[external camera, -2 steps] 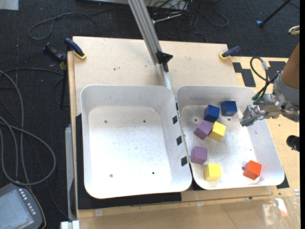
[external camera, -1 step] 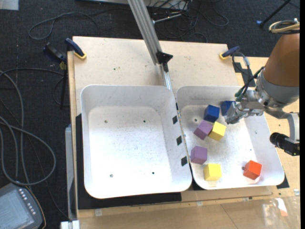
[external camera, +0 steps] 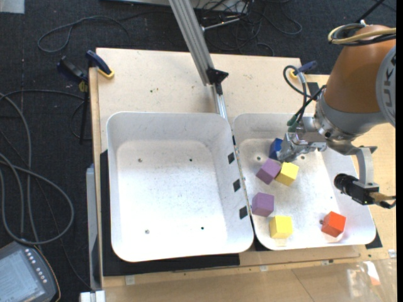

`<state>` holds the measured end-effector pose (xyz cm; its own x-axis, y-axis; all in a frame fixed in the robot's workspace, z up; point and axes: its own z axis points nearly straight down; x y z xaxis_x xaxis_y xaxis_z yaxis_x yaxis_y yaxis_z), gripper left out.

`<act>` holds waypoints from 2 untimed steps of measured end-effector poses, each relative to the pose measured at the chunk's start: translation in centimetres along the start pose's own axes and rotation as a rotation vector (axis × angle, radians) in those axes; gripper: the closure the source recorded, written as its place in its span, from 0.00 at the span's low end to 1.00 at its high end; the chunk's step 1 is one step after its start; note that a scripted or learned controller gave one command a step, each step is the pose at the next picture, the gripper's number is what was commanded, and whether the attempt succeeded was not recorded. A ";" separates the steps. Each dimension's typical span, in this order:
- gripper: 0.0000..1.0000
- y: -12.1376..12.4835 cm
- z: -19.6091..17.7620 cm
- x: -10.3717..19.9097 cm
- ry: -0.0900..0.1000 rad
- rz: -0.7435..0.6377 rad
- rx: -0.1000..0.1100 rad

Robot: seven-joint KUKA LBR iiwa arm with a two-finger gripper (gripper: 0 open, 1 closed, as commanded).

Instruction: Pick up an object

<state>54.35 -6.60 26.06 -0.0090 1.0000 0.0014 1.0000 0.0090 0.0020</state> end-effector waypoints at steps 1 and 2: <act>1.00 -0.4 1.7 5.2 0.000 0.000 0.003; 1.00 0.5 1.6 10.1 0.000 0.000 0.001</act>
<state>54.79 3.47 24.49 -0.0085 1.0000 0.0014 1.0000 0.0085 0.0009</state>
